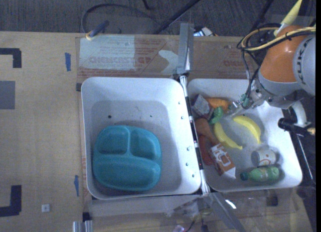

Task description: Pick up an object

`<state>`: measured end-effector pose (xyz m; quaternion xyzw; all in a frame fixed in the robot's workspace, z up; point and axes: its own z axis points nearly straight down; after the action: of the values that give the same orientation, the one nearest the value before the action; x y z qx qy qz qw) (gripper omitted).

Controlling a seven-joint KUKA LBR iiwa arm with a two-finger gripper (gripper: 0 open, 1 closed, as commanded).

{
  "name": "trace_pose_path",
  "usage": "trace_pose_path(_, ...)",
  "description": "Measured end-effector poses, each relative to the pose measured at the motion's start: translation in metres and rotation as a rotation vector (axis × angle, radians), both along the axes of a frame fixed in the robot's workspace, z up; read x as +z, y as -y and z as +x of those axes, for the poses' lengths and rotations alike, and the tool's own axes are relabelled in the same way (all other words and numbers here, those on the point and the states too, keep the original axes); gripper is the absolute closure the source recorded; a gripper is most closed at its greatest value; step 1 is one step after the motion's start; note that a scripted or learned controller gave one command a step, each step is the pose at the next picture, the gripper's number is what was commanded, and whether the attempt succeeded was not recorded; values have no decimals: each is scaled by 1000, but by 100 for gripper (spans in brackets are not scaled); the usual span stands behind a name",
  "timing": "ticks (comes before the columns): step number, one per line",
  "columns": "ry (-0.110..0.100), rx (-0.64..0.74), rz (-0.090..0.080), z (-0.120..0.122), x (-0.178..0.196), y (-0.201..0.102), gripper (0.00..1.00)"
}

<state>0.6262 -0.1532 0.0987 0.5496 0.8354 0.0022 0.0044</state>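
A: Camera view: where is the gripper [244, 103] placed?
B: Above the right white bin [291, 140], just beside the curved yellow banana [239, 130]; whether anything is grasped cannot be told.
A: Risk?
B: Neighbouring clutter could be nudged; the banana could be missed.

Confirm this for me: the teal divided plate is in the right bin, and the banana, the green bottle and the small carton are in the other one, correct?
Not quite. The camera view shows the teal divided plate in the left bin. The banana, green bottle and small carton are in the right bin.
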Motion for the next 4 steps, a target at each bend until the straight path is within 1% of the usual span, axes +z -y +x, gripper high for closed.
trace_pose_path(1, -6, 140, 0, 0, 131, -108, 100)
trace_pose_path(2, -6, 140, 0, 0, 130, -108, 0)
trace_pose_path(3, -9, 208, 0, 9, 87, -110, 0)
trace_pose_path(4, -8, 215, -1, 2, 9, -49, 0)
